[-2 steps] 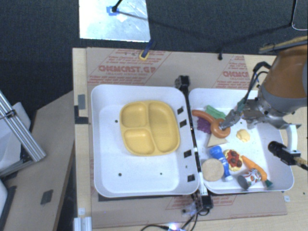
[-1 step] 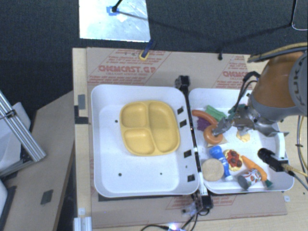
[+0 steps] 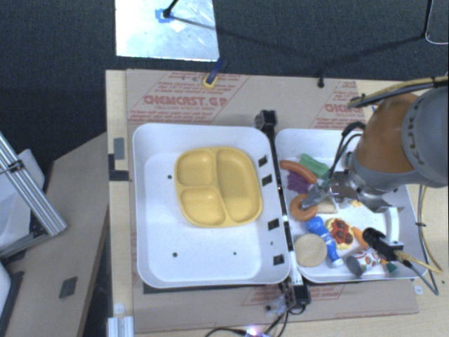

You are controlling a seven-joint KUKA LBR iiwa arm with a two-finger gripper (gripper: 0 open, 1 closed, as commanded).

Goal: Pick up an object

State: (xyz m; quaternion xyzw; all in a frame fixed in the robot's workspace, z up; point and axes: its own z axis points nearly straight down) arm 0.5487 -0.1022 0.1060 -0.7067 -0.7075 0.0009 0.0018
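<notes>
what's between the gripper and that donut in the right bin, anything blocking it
Nothing visible blocks it. The gripper hangs right at the upper edge of the donut in the right bin. Purple grapes and a round cookie crowd close beside the donut.

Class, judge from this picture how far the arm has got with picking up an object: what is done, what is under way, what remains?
Done: the arm has reached over the right bin, its gripper low among the toys. Under way: it sits beside the donut, near the purple grapes; no grasp can be seen. Left: closing on a toy and lifting it. The yellow tray sits in the left bin.
</notes>
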